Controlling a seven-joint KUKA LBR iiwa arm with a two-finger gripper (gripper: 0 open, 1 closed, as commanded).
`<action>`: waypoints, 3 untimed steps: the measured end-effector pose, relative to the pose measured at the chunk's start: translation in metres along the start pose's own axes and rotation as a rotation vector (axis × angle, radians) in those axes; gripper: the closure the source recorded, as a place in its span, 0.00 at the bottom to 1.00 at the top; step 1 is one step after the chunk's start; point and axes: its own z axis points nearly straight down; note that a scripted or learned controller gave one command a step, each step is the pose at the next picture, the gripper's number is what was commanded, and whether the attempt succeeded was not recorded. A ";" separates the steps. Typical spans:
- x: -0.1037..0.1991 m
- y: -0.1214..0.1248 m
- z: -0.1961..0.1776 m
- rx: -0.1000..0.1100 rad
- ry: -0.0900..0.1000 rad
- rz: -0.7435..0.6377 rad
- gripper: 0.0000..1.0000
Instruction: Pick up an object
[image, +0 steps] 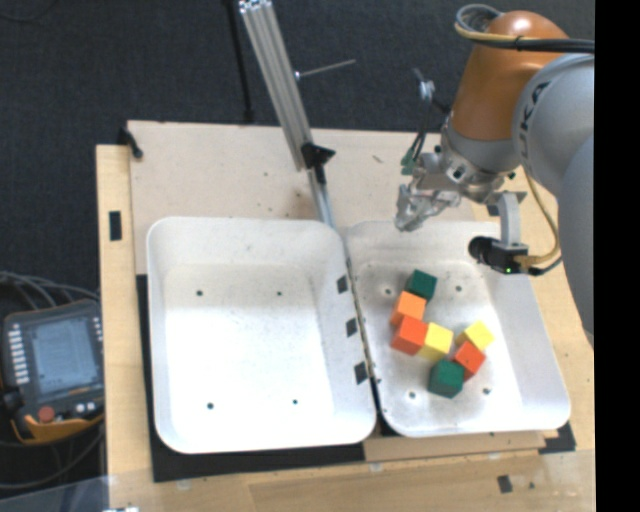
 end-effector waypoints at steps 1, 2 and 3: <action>0.055 0.000 0.003 0.000 0.001 -0.001 1.00; 0.108 -0.013 0.013 0.001 0.000 -0.001 1.00; 0.155 -0.031 0.000 0.000 0.003 -0.002 1.00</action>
